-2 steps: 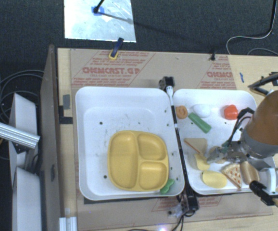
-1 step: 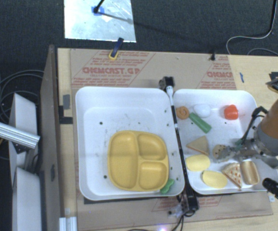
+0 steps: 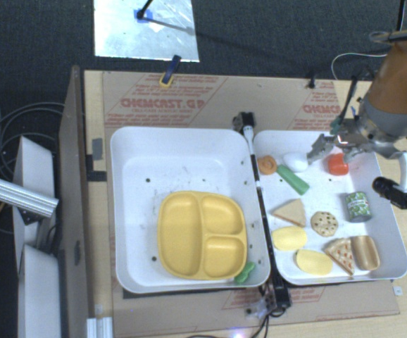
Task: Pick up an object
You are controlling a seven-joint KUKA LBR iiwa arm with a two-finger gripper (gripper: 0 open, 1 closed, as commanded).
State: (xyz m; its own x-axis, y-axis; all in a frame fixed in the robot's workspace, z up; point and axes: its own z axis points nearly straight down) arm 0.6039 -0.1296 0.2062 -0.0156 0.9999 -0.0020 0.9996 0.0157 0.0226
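So nothing's been picked up yet as far as I can see from here. Everything's lying loose in the right bin, and the arm's hanging over its far end with the gripper down low near the back wall.

The pincer looks spread open to me, one grey finger poking out to the left toward the white egg-shaped piece and the rest of it sitting right above the red object. Nothing between the fingers. Whether it's touching the red thing or just hovering over it I honestly can't tell from this angle, the two overlap a bit.

If I had to guess, the red one is the target since it's the closest, with the white piece and the green stick just beside it as other candidates. The orange round thing is over by the divider. The rest of the toy food, like the cookie, the green can and the pizza slice, sits nearer the front and well apart from the pincer.

Left bin just has the yellow divided plate in it, with a little green thing by its corner.

So basically the whole job is left: come down, close, lift
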